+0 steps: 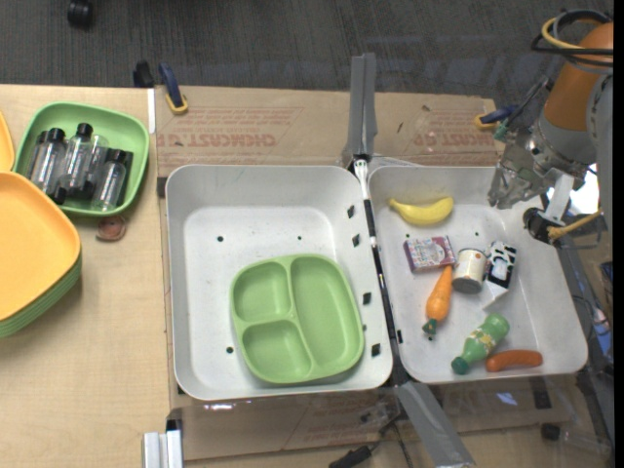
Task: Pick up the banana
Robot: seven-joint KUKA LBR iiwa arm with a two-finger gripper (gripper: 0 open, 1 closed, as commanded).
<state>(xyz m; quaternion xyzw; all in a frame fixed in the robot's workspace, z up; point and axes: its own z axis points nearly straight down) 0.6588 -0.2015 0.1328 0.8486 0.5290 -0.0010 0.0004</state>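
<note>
- Nearest, in the right bin (570, 344), one green bottle (482, 342) and one red sausage (514, 361) are counted.
- Further back, one carrot (440, 296), one can (470, 269) and one pink packet (429, 253) are seen.
- Farthest, one banana (421, 210) is lying free; it should be approached from above and pinched across its middle.
- At the bin's far right edge, the gripper (510, 191) is hovering; whether it is spread cannot be told.

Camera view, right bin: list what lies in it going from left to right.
Banana → pink packet → carrot → small can → green bottle → black-and-white carton → red sausage. The tool hangs over the bin's far right corner.
</note>
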